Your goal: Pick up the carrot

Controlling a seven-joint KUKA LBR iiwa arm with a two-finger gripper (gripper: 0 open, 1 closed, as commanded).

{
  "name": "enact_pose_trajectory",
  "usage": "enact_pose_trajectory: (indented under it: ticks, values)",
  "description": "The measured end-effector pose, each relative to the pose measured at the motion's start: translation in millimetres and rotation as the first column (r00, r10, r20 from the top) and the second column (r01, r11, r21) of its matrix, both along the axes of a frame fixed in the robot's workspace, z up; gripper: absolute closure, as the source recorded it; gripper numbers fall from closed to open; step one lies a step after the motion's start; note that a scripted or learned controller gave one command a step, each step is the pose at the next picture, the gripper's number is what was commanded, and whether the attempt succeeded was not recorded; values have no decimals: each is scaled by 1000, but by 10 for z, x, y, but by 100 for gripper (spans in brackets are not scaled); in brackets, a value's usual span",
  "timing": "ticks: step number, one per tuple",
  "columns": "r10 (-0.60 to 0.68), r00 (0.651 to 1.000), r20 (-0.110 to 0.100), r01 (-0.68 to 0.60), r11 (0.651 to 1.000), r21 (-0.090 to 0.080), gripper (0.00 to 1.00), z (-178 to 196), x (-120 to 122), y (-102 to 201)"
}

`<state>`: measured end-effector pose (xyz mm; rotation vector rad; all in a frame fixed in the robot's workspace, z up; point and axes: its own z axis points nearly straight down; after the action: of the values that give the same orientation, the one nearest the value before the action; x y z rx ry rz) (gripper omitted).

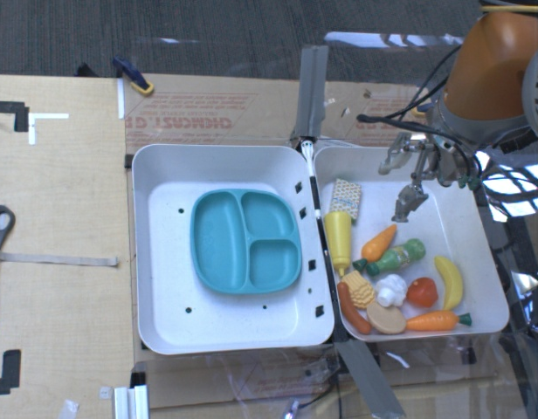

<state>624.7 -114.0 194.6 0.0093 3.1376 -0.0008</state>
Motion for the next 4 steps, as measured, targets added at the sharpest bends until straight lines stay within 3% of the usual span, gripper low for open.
enact_pose_trajectory:
  ticks: [1,2,3,4]
  values:
    - [2,1000,15,-2,1000,-5,0,-832,-169,-61]
    - [-148,989,-1,148,989,1,0,-1017,-781,104]
    - [-556,831,-1,556,831,0,0,-1022,-691,144]
    - [-733,680,1,733,680,1,0,-1009,123,77]
